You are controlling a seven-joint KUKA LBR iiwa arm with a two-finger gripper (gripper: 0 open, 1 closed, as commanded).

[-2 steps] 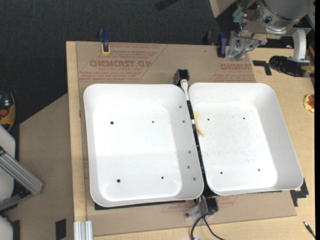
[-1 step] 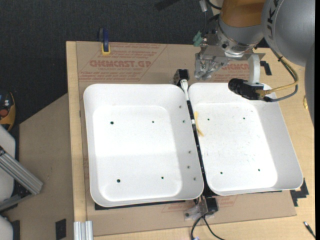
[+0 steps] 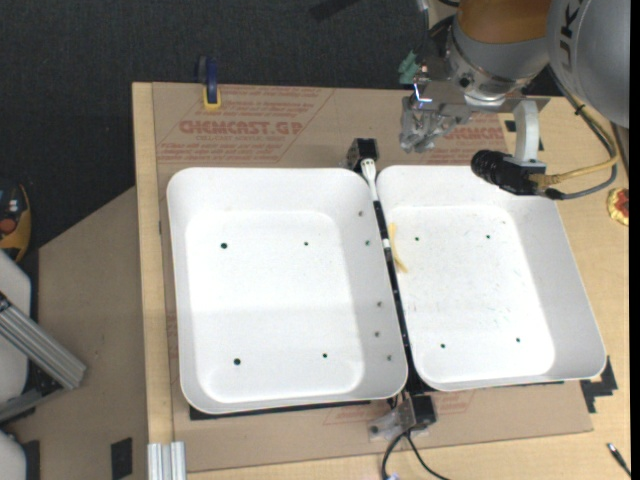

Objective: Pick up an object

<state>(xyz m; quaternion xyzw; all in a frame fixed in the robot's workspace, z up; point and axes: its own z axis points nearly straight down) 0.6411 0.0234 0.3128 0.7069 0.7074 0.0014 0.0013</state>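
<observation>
A: Where is the thing to pick up?

B: A thin yellowish strip (image 3: 397, 249) lies in the right bin (image 3: 560, 298), close against that bin's left wall and toward its far end. It runs roughly near to far, a little slanted.

A: And the gripper?

B: The gripper (image 3: 424, 128) hangs beyond the far edge of the right bin, over the brown board (image 3: 260, 118), well apart from the strip. Its fingers point down. How far apart they stand is too blurred to judge, so I cannot tell whether they are parted or closed. Nothing can be made out between them.

A: What else is around?

B: The left bin (image 3: 190, 268) sits beside the right one, the two touching along a dark seam. A blue and yellow clamp (image 3: 209, 81) grips the board's far left edge. A black clip (image 3: 361, 152) sits at the far end of the seam.
</observation>
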